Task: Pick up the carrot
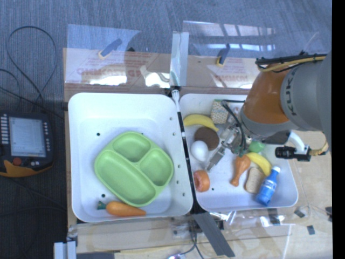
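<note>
Green plate (135, 169), egg (200, 150), bottle (267, 186)

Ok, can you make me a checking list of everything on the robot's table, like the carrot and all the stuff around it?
Surface: two white bins side by side on a bench.
Job's things: carrot lies in the left bin, at the near edge beside the green plate.
Clutter: right bin holds bananas, egg, tomato, drumstick, blue bottle.
Grippers: gripper is over the right bin, far from the carrot.
Cables: black cable on the floor.
Surroundings: control pendant, grey carpet.
</note>
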### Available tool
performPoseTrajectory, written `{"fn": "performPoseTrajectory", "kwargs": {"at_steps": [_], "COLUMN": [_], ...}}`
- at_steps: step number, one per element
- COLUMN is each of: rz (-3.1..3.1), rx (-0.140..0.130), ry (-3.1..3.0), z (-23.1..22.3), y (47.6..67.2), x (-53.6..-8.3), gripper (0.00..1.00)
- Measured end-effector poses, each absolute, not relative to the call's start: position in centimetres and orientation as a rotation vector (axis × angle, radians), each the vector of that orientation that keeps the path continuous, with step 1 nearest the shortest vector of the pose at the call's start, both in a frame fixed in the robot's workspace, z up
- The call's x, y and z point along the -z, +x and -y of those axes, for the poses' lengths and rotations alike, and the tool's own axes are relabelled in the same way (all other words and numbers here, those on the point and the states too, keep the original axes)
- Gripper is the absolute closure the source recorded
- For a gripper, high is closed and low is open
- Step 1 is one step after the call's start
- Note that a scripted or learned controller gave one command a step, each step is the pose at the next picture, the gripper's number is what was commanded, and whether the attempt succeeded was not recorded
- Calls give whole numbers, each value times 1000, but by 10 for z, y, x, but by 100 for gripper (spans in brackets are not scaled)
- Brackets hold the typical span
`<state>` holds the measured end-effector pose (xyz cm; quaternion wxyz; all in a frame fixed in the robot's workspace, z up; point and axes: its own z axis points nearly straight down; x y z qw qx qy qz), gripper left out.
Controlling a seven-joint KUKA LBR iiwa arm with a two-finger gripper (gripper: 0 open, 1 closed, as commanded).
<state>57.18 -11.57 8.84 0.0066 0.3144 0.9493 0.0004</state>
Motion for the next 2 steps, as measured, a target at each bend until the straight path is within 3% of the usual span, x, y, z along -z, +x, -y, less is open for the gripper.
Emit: {"fn": "performPoseTrajectory", "kwargs": {"at_steps": [1, 2], "rz": [-2837, -2283], "rx": [1, 10], "ry": [1311, 2189], "z": [110, 120], "y": [518, 633], "x": [-89, -88], "gripper": [0, 0]}}
